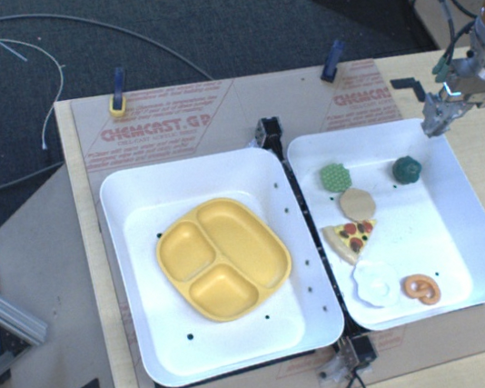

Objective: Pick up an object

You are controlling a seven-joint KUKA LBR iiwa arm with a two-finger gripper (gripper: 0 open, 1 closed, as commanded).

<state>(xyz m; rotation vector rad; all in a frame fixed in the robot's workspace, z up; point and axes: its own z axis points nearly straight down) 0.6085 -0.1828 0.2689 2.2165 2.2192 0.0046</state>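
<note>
The right bin (pixel 469 224) holds several small toy foods. A green waffle-textured piece (pixel 335 176) lies near its back left, with a tan round cookie (pixel 357 205) just in front of it. A pizza slice (pixel 351 237) sits below the cookie. A white fried-egg shape (pixel 371 287) and a pretzel (pixel 420 288) lie near the front. A dark green round object (pixel 406 170) rests toward the back right. My gripper (pixel 438 117) hangs at the bin's back right corner, above and to the right of the dark green object, with nothing visibly held.
The left bin (pixel 133 253) bears a yellow three-compartment plate (pixel 224 258). A black clamp (pixel 268 131) sits between the bins at the back. Two blue clips (pixel 119 92) (pixel 332 60) hold the cardboard's far edge. Cables and boxes crowd the upper right.
</note>
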